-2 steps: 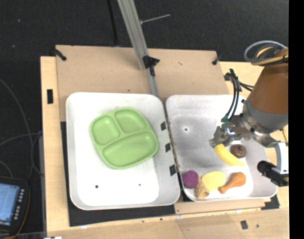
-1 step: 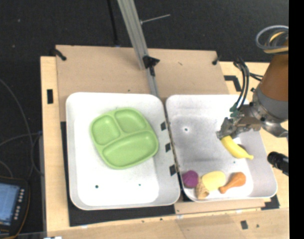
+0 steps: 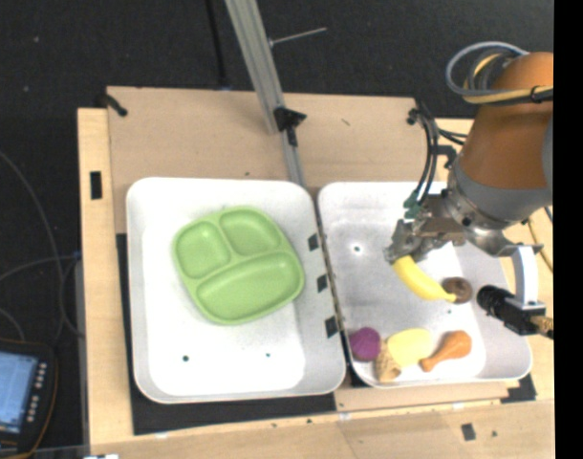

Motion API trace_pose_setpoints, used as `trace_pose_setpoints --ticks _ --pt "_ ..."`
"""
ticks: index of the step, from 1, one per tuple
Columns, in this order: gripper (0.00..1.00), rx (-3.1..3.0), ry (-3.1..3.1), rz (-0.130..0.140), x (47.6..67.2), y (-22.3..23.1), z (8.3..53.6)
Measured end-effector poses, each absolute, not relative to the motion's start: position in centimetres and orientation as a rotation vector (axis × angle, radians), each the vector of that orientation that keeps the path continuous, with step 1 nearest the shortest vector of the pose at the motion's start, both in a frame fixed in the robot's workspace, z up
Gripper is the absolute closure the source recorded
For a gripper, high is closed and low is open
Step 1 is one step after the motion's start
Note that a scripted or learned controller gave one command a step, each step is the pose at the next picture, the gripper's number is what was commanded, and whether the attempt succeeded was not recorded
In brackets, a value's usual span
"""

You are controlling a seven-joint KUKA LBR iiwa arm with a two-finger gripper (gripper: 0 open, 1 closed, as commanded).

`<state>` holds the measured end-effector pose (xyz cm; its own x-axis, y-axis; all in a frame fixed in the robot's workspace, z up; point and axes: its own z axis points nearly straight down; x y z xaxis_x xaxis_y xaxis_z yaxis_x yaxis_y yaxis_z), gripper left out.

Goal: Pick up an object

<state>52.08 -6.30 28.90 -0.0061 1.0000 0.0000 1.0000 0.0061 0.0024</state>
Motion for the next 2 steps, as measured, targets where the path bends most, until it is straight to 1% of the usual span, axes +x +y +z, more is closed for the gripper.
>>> trace_pose_setpoints --ticks 2 --pt "1.0 2.215 2.23 -0.002 53.6 3.4 25.2"
